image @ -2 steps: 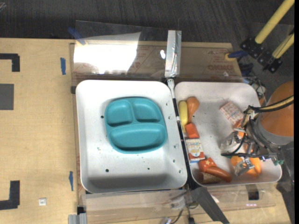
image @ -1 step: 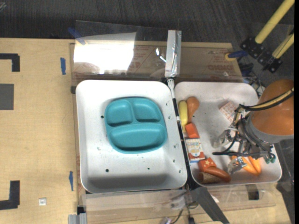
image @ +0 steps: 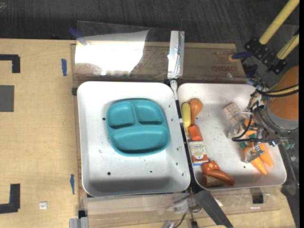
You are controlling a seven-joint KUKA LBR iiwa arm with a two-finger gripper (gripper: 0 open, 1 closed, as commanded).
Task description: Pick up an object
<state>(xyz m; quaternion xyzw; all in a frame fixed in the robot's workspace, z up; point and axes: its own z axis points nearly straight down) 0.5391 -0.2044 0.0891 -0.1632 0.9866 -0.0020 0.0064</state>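
The right bin holds the loose objects. Along its left wall lie a yellow piece, an orange rounded piece, a red and white carton and a red-orange piece. A pale patterned packet lies toward the back. An orange carrot-like toy lies at the right front. My gripper hangs low over the bin's right side, just above and behind the carrot-like toy, amid a tangle of cables. The arm's orange band is above it.
The left bin bears a teal divided plate in its middle. A clear plastic sheet and a strip of silver tape lie behind the bins. Yellow rods cross the back right corner.
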